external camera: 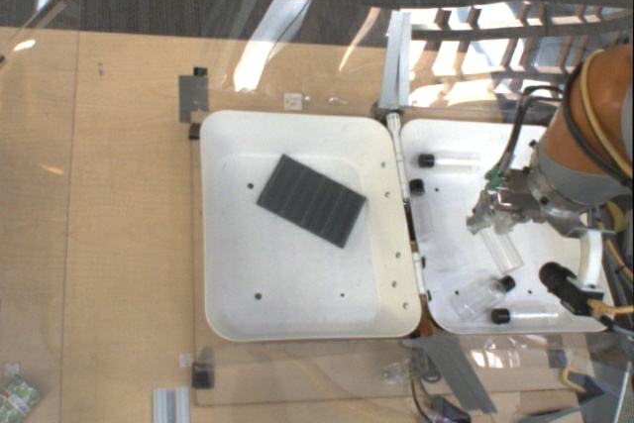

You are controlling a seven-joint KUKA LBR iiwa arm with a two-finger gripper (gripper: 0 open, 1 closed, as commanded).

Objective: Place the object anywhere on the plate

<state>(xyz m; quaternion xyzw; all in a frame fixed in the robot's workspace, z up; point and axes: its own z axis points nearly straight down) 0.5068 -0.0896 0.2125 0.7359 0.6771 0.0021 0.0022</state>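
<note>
Claw (pixel 492 211) is hanging over the right bin (pixel 446 243), roughly mid-height in that bin and toward its right half, on the end of the grey arm (pixel 594 134) with its orange band coming in from the right. We honestly can't tell whether it's open or closed from this angle. It's just a shiny blur of metal, and we can't make out anything gripped in it.

The stuff to pick is all in that same right bin. We count a few see-through tubes with black caps. The nearest tube (pixel 503 255) lies just below the claw in the view, tilted, with its black cap at the lower end; it looks very near the claw, but we can't tell whether they touch. A second tube (pixel 475 297) sits lower still, near the bin's bottom edge. A third tube (pixel 451 158) lies flat along the top of the bin, cap pointing left, well apart from the claw. There's also a small black cap (pixel 416 185) near the left wall, and we can't see whether a tube is attached to it.

The plate (pixel 312 200) is a dark grey ribbed rectangle, lying skewed in the middle of the left bin (pixel 228 263), well apart from the claw and from every tube. Both bins sit side by side on the wooden counter (pixel 99 213).
</note>
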